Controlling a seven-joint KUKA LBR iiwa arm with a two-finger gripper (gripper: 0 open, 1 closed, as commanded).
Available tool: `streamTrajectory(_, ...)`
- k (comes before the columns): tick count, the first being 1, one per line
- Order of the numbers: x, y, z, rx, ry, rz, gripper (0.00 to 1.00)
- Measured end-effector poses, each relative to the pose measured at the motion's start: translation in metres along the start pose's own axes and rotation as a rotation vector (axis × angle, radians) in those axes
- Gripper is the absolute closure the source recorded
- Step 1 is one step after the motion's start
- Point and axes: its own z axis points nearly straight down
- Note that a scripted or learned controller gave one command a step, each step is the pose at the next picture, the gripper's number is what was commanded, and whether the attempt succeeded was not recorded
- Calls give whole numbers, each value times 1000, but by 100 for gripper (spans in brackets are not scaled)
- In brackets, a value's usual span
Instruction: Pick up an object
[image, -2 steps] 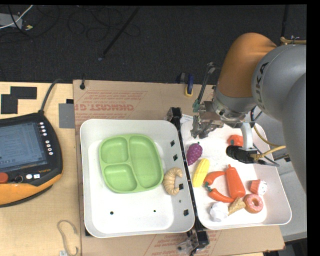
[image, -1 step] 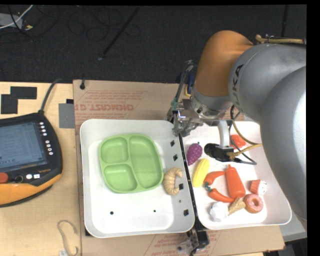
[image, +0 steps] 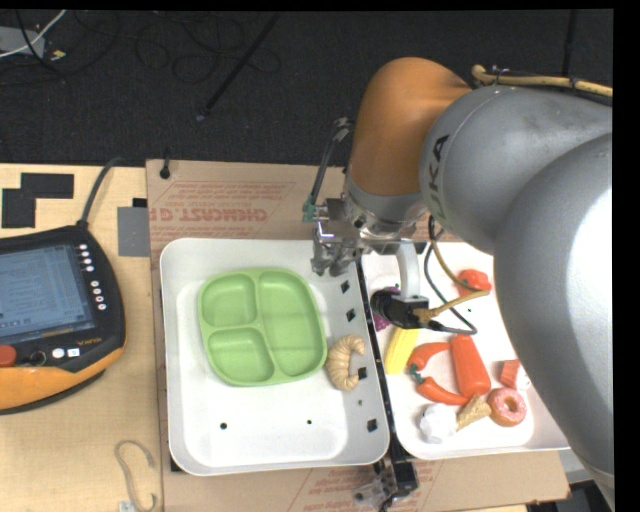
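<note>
1. The arm (image: 520, 190) fills the right of the view, so any descent should come straight down from where the end effector (image: 335, 255) hangs now, over the upper edge of the left bin (image: 260, 440) close to the divider between the two bins.

2. The right bin (image: 470, 445), to the end effector's right and toward the near side of the desk (image: 130, 200), holds most of the candidates: a yellow piece (image: 399, 350), a red pepper (image: 428, 362), an orange carrot-like stick (image: 470, 365), a pink doughnut (image: 508, 407), a white lump (image: 436, 422). They lie touching or overlapping, so a grab there risks catching two things at once.

3. The green divided plate (image: 262, 328) lies below and left of the end effector in the left bin; I judge it too flat and wide for a good pinch.

4. The croissant (image: 346, 362) sits nearer the front, almost directly below the end effector, touching the plate's corner and just beside the divider. It looks the best target: it stands alone and is thick enough to pinch. Approach from above and close across its narrow width, keeping off the bin wall.

5. I cannot tell whether the end effector is released or clenched; nothing is seen in it.
</note>
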Motion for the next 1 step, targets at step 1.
streamTrajectory(1,-2,7,-10,0,-2,-3,100)
